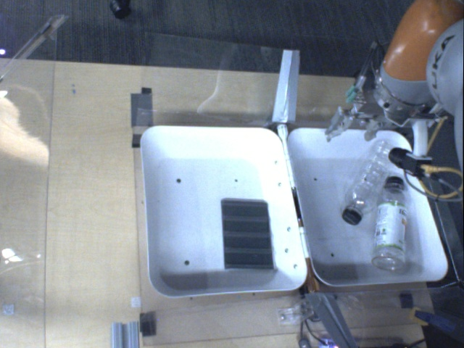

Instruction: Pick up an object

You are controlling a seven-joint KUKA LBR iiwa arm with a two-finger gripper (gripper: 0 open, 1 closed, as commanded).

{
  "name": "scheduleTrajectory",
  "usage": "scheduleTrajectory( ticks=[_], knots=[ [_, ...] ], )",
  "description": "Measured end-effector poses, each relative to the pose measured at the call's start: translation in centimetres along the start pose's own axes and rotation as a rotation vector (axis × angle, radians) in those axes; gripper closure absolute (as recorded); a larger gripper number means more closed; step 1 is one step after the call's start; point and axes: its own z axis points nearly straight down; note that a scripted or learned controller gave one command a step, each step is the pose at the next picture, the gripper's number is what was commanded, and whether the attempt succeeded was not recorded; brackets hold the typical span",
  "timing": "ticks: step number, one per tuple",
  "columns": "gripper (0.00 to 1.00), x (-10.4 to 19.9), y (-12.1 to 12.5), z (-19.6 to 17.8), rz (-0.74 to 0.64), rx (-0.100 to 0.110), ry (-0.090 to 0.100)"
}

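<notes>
Gripper (pixel 353 119) at right bin's (pixel 319 194) far rim, finger state can't tell. Two clear bottles below it: black-capped bottle (pixel 366 183) just under, tilted; labelled bottle (pixel 390 227) lower right, label text unreadable. One black ribbed tray (pixel 246 233) in left bin (pixel 167 194), well left.

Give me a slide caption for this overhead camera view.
Robot hand over right bin holding two clear bottles; ridged black block in left bin.

Robotics lab, wooden bench (pixel 87 216), two white bins (pixel 156 194), clear guard panels (pixel 29 56), cabling (pixel 435 176)
</notes>
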Motion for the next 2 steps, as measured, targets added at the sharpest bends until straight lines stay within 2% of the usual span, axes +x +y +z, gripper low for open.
scheduleTrajectory(
  ticks=[1, 2],
  knots=[
    [0.0, 5.5, 0.6, 1.9, -0.136, -0.002, 0.0],
    [0.0, -3.0, -5.2, 7.6, -0.048, 0.004, 0.004]
  ],
)
